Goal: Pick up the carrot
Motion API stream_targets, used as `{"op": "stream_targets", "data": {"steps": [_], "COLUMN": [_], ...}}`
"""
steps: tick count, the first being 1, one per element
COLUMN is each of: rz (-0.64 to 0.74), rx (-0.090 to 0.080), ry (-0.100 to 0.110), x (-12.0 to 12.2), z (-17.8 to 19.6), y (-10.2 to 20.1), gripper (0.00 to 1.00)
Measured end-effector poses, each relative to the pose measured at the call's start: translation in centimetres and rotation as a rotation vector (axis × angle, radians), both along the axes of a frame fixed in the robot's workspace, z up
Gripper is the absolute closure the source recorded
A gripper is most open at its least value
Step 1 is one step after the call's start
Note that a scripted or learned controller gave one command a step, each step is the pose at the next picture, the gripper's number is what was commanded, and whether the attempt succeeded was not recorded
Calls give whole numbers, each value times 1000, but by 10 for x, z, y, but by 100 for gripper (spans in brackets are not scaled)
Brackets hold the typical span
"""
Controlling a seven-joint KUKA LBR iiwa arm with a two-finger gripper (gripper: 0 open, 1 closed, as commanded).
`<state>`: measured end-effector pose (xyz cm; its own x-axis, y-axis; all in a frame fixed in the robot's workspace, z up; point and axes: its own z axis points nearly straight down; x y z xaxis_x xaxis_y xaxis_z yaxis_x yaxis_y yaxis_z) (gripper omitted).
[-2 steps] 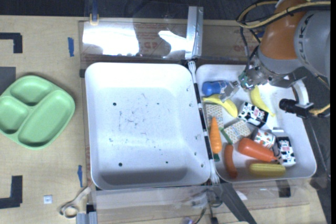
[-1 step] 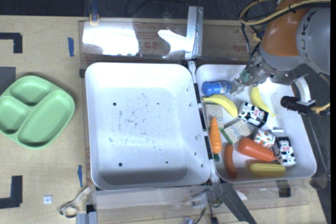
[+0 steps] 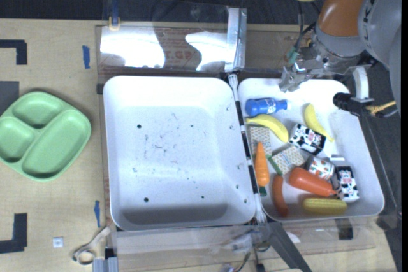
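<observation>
The jaws are too small and blurred for us to tell whether they stand wide or narrow; nothing shows between them. The gripper (image 3: 292,75) hangs over the far rim of the right bin (image 3: 373,197), just above the blue bottle (image 3: 265,105), with the grey arm (image 3: 376,16) coming in from the right.

Outward from there lie two yellow bananas (image 3: 270,126), black-and-white patterned blocks (image 3: 306,137) and, along the bin's left wall, a slim orange carrot (image 3: 261,165). A second, fatter orange piece (image 3: 312,182) lies nearer the middle — it too could pass for a carrot, so we keep both in mind.

We judge the task to be at the approach step: no grasp made, the gripper well apart from either orange piece. The next move calls for a reach toward the near half of the bin and a descent among crowded items.

The slim carrot's long axis runs near to far, almost parallel with the wall; which end is the tip we cannot tell. The fat one lies crosswise, slanting toward the near right.
</observation>
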<state>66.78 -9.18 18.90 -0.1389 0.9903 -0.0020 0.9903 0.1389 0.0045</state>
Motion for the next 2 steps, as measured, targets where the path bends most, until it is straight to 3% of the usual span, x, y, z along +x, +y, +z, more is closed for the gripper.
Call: {"op": "stream_targets", "data": {"steps": [1, 2], "rz": [0, 103], "rx": [0, 1], "ry": [0, 4], "x": [0, -6], "z": [0, -45], "y": [0, 0], "gripper": [0, 0]}}
